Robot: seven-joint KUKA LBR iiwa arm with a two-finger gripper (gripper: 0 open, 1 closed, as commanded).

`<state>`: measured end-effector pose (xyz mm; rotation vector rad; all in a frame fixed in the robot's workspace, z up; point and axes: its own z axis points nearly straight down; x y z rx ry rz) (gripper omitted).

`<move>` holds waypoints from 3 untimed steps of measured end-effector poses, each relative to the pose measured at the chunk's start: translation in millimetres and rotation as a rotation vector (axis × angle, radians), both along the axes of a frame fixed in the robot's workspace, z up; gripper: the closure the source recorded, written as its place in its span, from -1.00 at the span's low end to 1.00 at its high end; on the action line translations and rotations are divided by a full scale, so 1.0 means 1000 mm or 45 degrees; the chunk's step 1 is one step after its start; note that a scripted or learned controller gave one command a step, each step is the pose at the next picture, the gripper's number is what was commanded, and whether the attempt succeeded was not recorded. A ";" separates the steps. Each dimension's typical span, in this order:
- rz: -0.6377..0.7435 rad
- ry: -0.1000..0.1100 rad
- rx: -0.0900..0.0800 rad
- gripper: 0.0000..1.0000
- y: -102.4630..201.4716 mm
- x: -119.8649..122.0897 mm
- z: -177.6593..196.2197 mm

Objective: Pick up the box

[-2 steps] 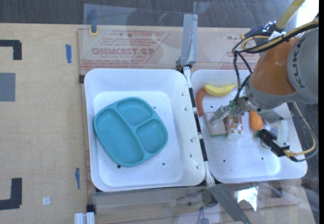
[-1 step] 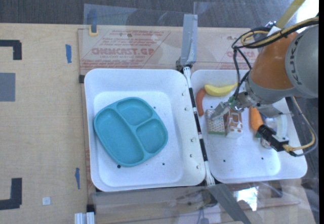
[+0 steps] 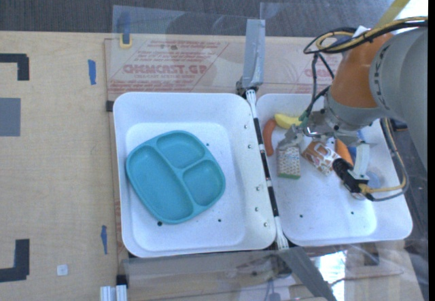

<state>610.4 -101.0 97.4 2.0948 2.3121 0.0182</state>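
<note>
Box (image 3: 289, 162) sits in the right bin (image 3: 326, 225), upper left part, just beside the divider between the two bins. Looks like a small greenish-grey carton lying flat, short end toward the arm. Probably light and stiff enough, thin card, so likely to dent if squeezed hard and to skate on that smooth white floor if nudged. Best bet: pinch across the narrow width, long sides, near the middle.

Gripper (image 3: 304, 132) hangs right over the box's top end, wrist hiding most of it. Can't tell whether the jaws are spread or pressed together, nor whether anything's pinched.

Crowded around there: an orange sausage-shaped thing (image 3: 270, 136) just left, a yellow banana-ish toy (image 3: 287, 119) above, a crinkly snack packet (image 3: 319, 155) right beside the box. Easy to grab the wrong one. Blue divided plate (image 3: 175, 175) in the left bin (image 3: 136, 106), well apart.
</note>
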 end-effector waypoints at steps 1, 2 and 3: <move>0.108 -0.012 -0.002 -1.00 0.006 -0.013 0.001; 0.168 -0.014 0.003 -1.00 0.000 -0.021 0.002; 0.303 -0.012 -0.008 -1.00 0.004 -0.029 0.002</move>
